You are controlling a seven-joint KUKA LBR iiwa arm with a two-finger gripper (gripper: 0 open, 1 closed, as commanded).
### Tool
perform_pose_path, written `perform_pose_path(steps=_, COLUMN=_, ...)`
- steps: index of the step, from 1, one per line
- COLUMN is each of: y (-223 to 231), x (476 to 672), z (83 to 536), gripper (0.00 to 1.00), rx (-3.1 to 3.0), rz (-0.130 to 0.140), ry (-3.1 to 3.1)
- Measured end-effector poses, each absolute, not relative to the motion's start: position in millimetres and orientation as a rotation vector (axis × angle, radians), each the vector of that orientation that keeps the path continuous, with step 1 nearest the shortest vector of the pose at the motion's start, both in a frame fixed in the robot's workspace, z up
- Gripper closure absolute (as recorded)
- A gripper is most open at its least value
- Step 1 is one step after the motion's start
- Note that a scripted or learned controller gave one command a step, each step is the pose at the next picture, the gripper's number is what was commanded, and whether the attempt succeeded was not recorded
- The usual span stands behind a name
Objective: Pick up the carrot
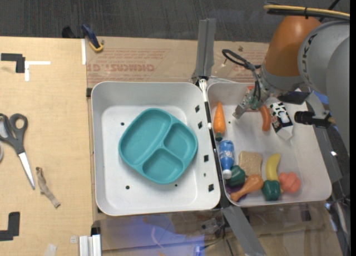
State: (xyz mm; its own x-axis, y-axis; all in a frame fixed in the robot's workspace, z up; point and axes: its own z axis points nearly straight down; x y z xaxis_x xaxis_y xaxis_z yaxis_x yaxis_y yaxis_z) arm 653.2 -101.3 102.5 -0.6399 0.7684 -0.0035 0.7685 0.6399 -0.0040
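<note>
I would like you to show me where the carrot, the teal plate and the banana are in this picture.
carrot [219,118]: camera view, on the middle of its orange body.
teal plate [146,128]: camera view, on the floor of its largest compartment.
banana [272,166]: camera view, on the middle of its yellow curve.

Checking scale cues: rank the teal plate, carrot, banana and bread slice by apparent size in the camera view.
Largest to smallest:
1. Teal plate, far the largest.
2. Carrot, longest of the small items.
3. Bread slice and banana look about alike; I can't rank them.
</note>
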Motion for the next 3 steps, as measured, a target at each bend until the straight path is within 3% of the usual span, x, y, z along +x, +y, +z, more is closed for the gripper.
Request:
perform_pose_path(steps=1, y=-98.5, x=610.2, z=270.6, gripper=1.0, rx=1.411, rz=-0.001, ry=2.804)
perform_pose_path(steps=2, y=-98.3, x=610.2, z=270.6, gripper=0.0, rx=1.411, rz=-0.002, ry=2.804)
perform_pose_path(steps=3, y=-32.1, x=635.2, z=191.2, gripper=0.0, rx=1.131, rz=-0.001, ry=2.931)
